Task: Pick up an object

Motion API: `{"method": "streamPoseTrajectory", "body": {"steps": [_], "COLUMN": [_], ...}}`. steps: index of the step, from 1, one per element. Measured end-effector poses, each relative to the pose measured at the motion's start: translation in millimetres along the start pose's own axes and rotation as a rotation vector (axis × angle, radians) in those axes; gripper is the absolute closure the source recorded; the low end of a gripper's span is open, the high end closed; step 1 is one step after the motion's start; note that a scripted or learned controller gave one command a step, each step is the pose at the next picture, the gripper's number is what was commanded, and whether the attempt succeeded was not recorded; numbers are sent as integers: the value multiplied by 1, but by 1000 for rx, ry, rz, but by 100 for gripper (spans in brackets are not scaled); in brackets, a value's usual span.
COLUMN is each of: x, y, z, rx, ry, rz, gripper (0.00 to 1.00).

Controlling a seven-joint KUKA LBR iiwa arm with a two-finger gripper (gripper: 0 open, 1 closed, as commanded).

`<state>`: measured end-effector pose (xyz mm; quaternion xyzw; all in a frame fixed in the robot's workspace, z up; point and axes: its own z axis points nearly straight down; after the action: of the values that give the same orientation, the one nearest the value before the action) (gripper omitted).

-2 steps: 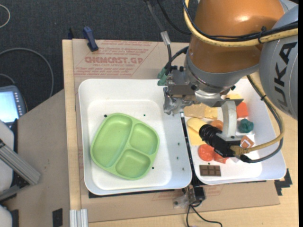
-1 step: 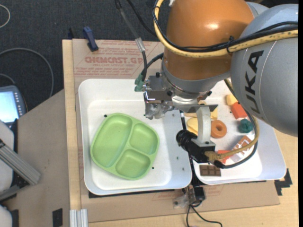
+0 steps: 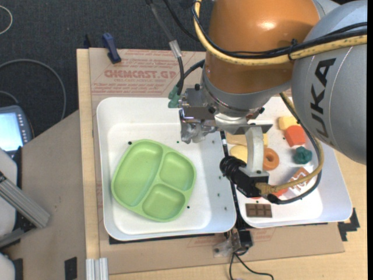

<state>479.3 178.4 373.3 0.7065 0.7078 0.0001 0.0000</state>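
Count time: two white bins, the left bin and the right bin, and one green divided plate with three compartments at lower left. On the right I make out one orange ring, one orange block, one dark green piece and one brown chocolate bar. Two yellowish bits, yellow piece and pale yellow piece, sit partly hidden by the arm, so there may be more.

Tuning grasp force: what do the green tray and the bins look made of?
Green tray: looks like moulded plastic, satin; uniform pale green, rounded compartment walls, soft highlights. Left bin and right bin: probably thin white plastic, smooth and slightly glossy, with rounded rims; could be coated, can't confirm.
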Motion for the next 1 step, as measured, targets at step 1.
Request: {"method": "streamPoseTrajectory", "body": {"steps": [1], "x": [-39], "y": [10], "z": [79], "rx": [10], "ry": [-4], "rz": [7], "gripper": [100]}}
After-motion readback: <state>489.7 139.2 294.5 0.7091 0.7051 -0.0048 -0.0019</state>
